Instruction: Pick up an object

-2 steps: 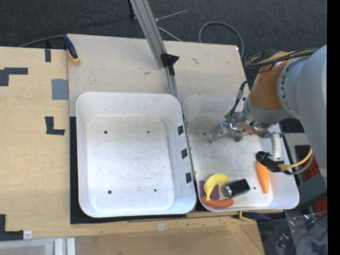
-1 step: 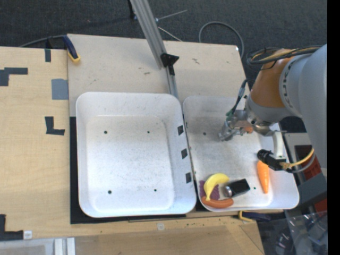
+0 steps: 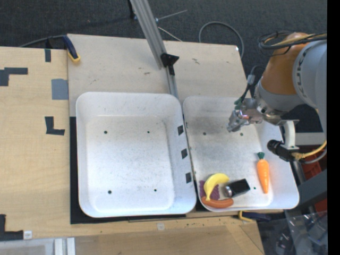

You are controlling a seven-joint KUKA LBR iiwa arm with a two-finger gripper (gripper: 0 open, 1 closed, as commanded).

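The right bin [image 3: 212, 142] holds an orange carrot [image 3: 263, 175] with a green top near its right edge. A yellow banana [image 3: 214, 182], a black block [image 3: 237, 187], a red-orange sausage-like piece [image 3: 218, 202] and a bit of purple [image 3: 202, 188] lie bunched in its near corner. My gripper [image 3: 235, 122] hangs over the far right part of this bin, well back from those objects. Nothing shows between its fingers.
The left bin [image 3: 127, 153] sits beside the right one, joined by a divider with black clips [image 3: 184, 153]. A slanted metal pole [image 3: 154, 33] runs down toward the bins' far edge. Cables [image 3: 223, 33] lie on the floor behind the bench.
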